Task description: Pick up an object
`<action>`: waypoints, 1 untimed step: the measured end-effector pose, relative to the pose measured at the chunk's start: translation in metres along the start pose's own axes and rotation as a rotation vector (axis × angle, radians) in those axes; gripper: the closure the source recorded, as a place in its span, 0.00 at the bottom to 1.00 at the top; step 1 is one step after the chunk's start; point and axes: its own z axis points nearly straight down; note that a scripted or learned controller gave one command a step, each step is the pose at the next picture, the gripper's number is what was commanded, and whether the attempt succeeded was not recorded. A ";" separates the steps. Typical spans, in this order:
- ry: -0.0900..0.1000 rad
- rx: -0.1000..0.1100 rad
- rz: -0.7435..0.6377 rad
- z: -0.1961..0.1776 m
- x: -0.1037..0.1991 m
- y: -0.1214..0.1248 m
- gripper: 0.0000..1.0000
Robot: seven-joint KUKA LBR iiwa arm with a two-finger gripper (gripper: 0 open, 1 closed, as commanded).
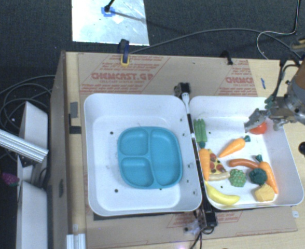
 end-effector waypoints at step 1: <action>0.001 0.004 0.002 0.138 0.033 -0.022 0.00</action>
